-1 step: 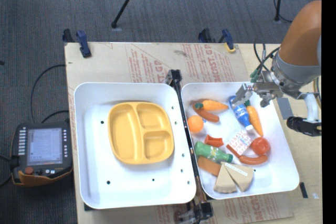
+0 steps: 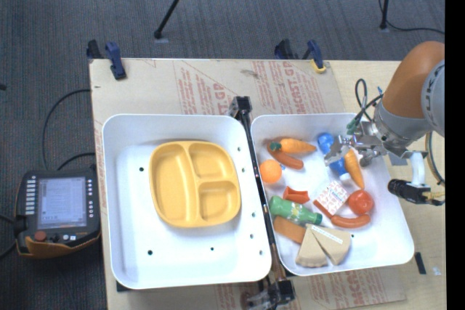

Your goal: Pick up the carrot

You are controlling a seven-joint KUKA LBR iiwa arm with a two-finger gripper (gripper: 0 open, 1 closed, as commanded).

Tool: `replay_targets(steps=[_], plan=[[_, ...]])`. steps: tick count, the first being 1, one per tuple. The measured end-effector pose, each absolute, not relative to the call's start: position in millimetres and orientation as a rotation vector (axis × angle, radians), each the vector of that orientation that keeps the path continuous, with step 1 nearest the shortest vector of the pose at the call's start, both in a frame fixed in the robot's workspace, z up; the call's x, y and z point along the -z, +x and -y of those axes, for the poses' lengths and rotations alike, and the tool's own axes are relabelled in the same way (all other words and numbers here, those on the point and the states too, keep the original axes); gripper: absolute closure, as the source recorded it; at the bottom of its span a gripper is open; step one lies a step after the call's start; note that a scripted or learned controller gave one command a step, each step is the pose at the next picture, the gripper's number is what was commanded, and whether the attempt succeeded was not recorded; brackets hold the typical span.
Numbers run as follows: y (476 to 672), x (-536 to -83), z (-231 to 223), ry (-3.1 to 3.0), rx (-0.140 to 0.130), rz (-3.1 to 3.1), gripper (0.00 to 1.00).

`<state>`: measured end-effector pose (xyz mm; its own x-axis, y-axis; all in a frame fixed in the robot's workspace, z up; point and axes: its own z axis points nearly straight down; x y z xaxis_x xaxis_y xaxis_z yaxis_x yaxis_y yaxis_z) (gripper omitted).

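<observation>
One carrot (image 2: 354, 168) hangs point-down, clenched between the jaws (image 2: 349, 153) above the right bin (image 2: 403, 243).

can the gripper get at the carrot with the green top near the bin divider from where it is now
Probably yes. That carrot lies uncovered at the back of the right bin, only a sausage beside it. The gripper hovers over another carrot nearby.

On the surface (image 2: 182, 80), the left bin (image 2: 120, 229) holds a divided plate (image 2: 195, 182). My jaws grip a carrot (image 2: 354, 168) over the right bin (image 2: 392, 236), another carrot (image 2: 294, 146) lying to its left.
</observation>
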<state>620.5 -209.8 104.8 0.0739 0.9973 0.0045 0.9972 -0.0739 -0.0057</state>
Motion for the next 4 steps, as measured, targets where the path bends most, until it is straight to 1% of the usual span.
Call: replay_targets(steps=[1,2,3,4], plan=[[620.9,-117,210,-2.293,-0.001,2.129,1.0],[600.5,-93,210,-2.02,0.006,2.412,1.0],[564.7,-145,149,-2.258,0.0,2.18,1.0],[504.0,-87,194,-1.899,0.0,2.5,1.0]])
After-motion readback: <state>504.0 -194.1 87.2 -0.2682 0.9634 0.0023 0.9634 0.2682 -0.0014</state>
